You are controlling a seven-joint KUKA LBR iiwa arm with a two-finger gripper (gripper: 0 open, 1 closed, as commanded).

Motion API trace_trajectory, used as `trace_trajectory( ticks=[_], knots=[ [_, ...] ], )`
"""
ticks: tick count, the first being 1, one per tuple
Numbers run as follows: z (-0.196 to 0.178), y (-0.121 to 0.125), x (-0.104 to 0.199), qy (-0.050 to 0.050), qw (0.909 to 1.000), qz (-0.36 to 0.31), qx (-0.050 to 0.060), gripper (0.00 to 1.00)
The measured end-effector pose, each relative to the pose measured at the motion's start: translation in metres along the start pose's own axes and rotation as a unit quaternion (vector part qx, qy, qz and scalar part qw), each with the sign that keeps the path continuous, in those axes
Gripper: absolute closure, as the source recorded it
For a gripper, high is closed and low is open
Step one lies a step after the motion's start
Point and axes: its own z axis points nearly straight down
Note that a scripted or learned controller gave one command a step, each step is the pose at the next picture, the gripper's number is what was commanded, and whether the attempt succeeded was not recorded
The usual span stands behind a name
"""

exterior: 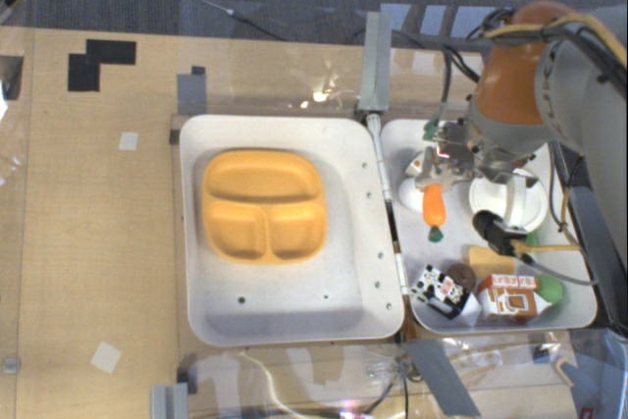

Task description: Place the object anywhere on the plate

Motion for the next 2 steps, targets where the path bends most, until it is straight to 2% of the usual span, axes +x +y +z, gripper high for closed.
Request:
trace_trajectory(
  ticks=[1,2],
  knots=[
    [-0.001,0.052,0.093,0.001,0.9791,-0.203,-0.001,1.0],
    [-0.055,0.02,0.167,0.001,0.9083,-0.418,-0.004,1.0]
  ],
)
